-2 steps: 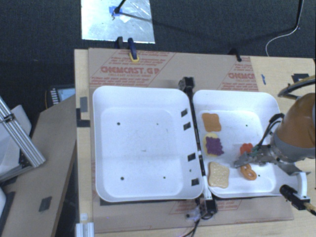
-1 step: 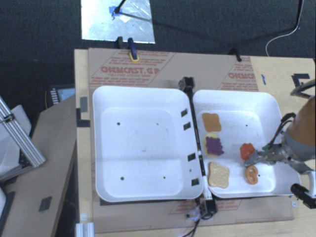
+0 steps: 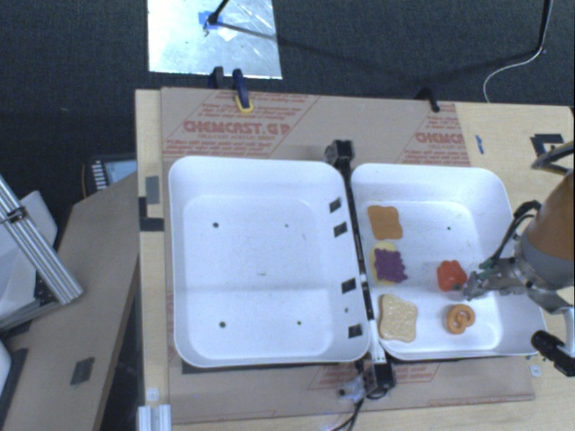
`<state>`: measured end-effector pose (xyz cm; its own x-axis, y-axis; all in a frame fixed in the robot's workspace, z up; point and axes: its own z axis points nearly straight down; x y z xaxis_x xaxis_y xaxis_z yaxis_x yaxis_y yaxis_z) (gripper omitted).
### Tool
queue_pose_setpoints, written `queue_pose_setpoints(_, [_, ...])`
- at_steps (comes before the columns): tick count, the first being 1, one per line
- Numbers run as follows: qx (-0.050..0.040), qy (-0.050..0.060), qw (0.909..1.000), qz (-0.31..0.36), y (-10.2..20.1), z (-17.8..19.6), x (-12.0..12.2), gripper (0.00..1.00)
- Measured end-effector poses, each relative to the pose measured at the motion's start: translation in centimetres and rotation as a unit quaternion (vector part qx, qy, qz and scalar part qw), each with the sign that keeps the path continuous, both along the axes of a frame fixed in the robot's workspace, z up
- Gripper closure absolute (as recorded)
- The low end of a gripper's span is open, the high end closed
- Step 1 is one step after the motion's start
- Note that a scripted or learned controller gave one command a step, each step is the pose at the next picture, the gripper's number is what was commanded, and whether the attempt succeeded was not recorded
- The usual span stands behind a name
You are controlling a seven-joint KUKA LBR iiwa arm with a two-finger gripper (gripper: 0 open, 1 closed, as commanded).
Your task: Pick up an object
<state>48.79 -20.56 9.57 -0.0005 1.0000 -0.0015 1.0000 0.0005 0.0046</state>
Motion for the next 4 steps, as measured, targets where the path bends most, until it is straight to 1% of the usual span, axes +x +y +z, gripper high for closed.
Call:
queue_pose_setpoints(2, [-0.0009,-0.002,1.0,0.0,-0.1,2.1,0.2,1.0])
queue_pose_setpoints(3, [0.0021,0.001,1.0,0.005,6.7,0.7,2.4,1.0])
queue_pose_setpoints(4, [0.0021,-0.003,1.0,0.006,14.0,11.0,0.1,1.0])
